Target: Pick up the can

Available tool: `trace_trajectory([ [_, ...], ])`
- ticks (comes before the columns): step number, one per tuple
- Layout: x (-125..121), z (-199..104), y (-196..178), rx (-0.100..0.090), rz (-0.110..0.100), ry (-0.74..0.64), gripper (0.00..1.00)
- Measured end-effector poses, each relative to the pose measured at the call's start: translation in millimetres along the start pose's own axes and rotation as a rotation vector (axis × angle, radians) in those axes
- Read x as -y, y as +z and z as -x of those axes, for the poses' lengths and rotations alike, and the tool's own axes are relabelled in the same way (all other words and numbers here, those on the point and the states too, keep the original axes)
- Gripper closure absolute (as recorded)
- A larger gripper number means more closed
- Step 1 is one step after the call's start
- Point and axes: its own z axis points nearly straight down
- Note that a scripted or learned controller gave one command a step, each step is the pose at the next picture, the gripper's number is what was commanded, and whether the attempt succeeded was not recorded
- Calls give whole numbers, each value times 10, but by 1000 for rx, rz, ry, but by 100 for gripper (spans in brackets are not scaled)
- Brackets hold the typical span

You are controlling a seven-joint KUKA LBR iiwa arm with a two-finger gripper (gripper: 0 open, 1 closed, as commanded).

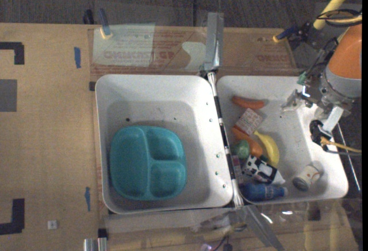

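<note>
Brown tabletop (46, 146) carries two white bins side by side; the arm (348, 63) reaches in at the right, and its pincer (307, 95) hangs over the upper right part of the right bin (339, 186), though whether it is released or clenched I cannot tell; nothing appears between its tips. Outward from there, the can (306, 177) lies on its side near the bin's lower right corner, apart from the pincer; a banana (268, 148), a carrot (248, 103) and a blue bottle (261, 192) crowd the bin's left side; the left bin (115, 95) holds a teal divided plate (148, 162). Judging by this, the pick is not yet begun; approach, grasp and lift all remain.
</note>
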Motion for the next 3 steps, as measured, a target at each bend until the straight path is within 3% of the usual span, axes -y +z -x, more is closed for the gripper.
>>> trace_trajectory([
  [1, -508, -302, 360, -6, -28, 193, 0],
  [2, -32, -74, 258, -9, -8, 301, 0],
  [3, -340, -348, 3, 1, -1, 406, 0],
])
